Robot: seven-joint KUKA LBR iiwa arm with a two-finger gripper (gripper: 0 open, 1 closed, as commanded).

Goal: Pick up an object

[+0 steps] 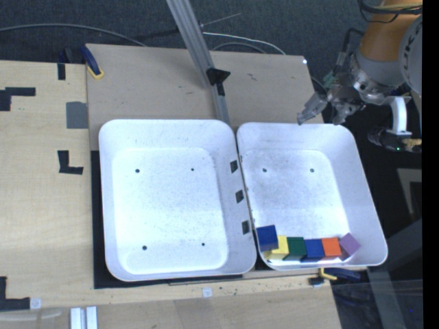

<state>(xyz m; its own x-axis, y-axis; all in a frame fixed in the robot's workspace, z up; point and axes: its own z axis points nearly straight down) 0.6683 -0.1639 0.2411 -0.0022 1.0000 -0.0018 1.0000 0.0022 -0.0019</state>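
Observation:
Several small blocks line the near wall of the right bin [357, 177]: a blue block [266, 236], a yellow one [278, 251], a green one [295, 247], another blue one [314, 249], an orange one [331, 247] and a purple one [349, 243]. My gripper [322, 114] hangs over the far rim of that bin, well away from the blocks. Its fingers are spread open and hold nothing.
The left bin [110, 184] sits beside the right one, with black clips along the shared rim. A slanted metal pole [195, 40] rises behind the bins. A blue and yellow clamp [92, 62] lies at the far left, and another clamp [336, 274] below the right bin.

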